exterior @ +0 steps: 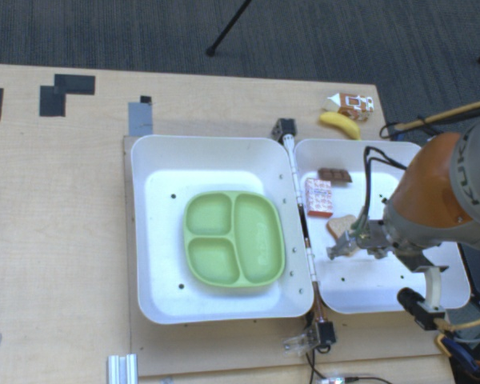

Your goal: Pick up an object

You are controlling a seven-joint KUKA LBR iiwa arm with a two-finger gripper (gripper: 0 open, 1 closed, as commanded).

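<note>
Bright, even overhead light, slightly soft focus throughout.
The left bin (144,214) glares nearly blown-out white on its floor, faintly tinted around the green tray (234,240); shadows are weak and diffuse, and the arm (440,190) looks smeared and grainy at the right edge.

1. The arm (440,190) is cut off by the right edge and covers much of the right bin (360,290).
2. The gripper (346,245) is blurred; its state cannot be told.
3. A tan item (338,226) sits partly under the gripper, unidentifiable.
4. The packet (354,102) beside the banana (339,123) is too small to read.
5. Cables (464,358) run off the lower right corner.
</note>
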